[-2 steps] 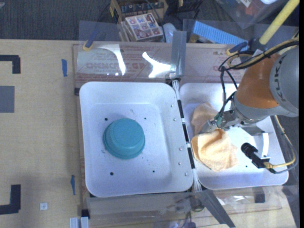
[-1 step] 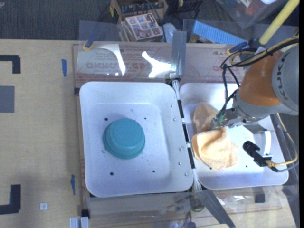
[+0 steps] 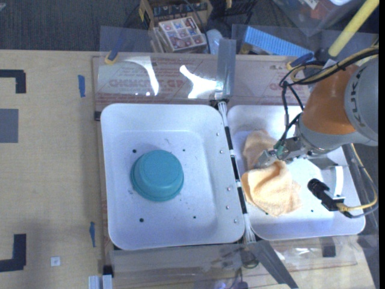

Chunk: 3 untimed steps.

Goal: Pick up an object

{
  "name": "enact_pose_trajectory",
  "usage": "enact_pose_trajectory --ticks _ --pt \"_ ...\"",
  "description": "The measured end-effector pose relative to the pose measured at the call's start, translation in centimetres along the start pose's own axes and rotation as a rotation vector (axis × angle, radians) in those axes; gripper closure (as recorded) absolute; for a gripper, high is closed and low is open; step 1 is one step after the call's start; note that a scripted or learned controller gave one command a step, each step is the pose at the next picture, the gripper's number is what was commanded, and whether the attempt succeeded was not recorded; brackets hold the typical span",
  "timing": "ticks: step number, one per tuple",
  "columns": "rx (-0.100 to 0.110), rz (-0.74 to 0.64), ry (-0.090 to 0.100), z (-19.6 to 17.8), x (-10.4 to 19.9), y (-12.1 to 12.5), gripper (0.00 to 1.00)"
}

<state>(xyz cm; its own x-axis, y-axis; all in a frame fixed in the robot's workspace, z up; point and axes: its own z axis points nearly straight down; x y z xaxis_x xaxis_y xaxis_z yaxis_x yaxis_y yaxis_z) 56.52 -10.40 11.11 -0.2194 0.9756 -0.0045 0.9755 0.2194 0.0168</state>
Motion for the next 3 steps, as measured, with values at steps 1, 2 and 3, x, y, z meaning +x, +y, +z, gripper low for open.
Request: enact_pose_trajectory --ticks 1,2,3 --pt "0.008 -0.094 0.003 2.2 -0.8 2.1 0.00" --pt "0.002 -0.091 0.001 1.1 -0.9 2.2 1.00" --pt "0.013 -0.290 0.004 -11.6 4.5 11.0 1.00"
